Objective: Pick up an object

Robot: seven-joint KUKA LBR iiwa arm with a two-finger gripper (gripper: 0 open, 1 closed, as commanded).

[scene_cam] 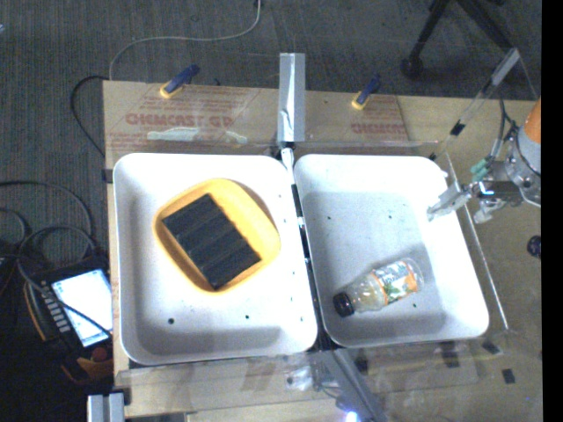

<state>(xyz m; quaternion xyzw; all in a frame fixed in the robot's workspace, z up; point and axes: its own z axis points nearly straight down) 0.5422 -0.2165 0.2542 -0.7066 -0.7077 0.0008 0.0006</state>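
A clear plastic bottle [380,289] with a dark cap and an orange label lies on its side in the right bin [369,192], near the front. A yellow dish [217,233] with a black ridged pad on it rests in the left bin [141,306]. My gripper [450,199] hangs over the right bin's far right corner, above and to the right of the bottle and well apart from it. Nothing shows in its grasp.
A metal post [291,99] stands at the back between the bins. Two clamps [179,80] hold the board behind them. Cables and a tablet [81,304] lie on the floor at the left, and a chair base [440,16] stands beyond the bench.
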